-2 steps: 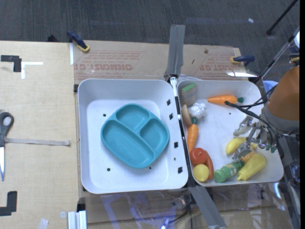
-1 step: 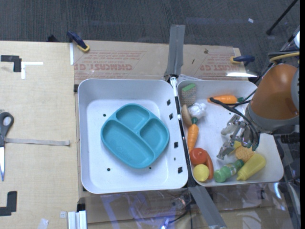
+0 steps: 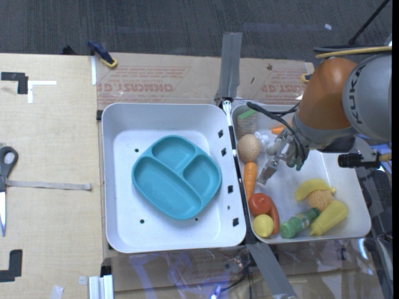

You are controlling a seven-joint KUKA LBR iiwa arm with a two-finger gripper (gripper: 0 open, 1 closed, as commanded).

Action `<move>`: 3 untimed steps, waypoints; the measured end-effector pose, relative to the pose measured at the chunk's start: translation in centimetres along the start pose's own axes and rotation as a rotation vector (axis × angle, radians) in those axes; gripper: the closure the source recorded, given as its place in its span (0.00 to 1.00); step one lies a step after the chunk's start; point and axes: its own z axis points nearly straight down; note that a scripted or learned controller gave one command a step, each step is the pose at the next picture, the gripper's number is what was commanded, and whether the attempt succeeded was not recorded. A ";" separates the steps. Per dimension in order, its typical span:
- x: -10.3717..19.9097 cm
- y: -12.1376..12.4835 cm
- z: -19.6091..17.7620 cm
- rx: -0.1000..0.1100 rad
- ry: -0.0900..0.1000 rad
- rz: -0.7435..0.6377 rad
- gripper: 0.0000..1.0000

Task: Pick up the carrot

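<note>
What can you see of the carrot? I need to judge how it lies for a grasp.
The carrot is orange, smooth and plastic-looking, tapering as a carrot does. It lies flat in the right bin, lengthwise along its left wall. An egg sits at its upper end, a tomato at its lower end. The gripper hovers just right of it.

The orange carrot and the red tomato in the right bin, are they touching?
Touching. The camera view shows the long orange carrot ending right against the top of the round red tomato, no white bin floor between them.
</note>
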 end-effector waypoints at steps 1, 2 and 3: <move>-4.9 -0.8 0.0 0.001 -0.001 0.258 0.00; -9.1 -3.5 0.5 0.010 0.026 0.310 0.00; -10.8 -5.7 0.1 0.003 0.002 0.837 0.00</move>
